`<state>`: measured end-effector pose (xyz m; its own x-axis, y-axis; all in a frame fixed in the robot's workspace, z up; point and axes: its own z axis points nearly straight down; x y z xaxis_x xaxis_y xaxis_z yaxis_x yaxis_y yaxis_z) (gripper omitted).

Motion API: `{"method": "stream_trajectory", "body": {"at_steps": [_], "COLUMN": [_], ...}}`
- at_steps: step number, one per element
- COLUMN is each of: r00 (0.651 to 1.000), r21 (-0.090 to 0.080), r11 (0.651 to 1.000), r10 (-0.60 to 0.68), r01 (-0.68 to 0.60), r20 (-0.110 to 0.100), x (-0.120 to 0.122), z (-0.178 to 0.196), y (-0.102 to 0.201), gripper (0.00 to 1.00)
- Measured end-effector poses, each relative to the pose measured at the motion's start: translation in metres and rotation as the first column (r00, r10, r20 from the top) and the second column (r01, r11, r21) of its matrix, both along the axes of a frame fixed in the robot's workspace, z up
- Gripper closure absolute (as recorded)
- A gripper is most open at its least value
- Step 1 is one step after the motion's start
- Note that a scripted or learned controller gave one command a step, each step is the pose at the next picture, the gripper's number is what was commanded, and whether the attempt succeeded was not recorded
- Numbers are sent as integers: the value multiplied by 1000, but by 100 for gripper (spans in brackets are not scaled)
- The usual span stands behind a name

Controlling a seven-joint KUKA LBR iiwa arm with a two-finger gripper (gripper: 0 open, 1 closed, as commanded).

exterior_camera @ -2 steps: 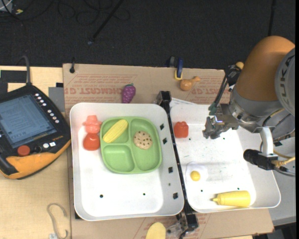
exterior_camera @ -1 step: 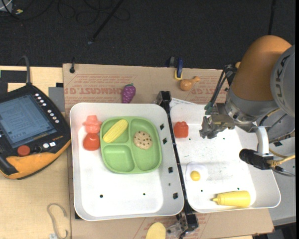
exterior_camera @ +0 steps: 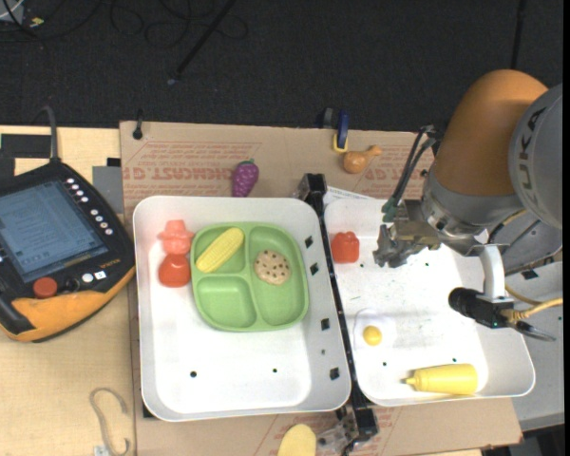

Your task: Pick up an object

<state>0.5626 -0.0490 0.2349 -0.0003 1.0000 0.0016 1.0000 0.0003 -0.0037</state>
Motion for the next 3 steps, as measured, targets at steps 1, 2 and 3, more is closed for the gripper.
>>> {"method": "stream_trajectory", "body": {"at_steps": [1,2,3], "r00": [1000,1000,1000], "r21": [-1,-1,-1], "r11": [1000,1000,1000], "r10": [1,-1,0], "r01": [-1,1,0], "r20": [2,-1,0], "x": [4,6,5], "z": [2,-17,-16], "y": [-5,-9,-10], "gripper": [100,100,100]}}
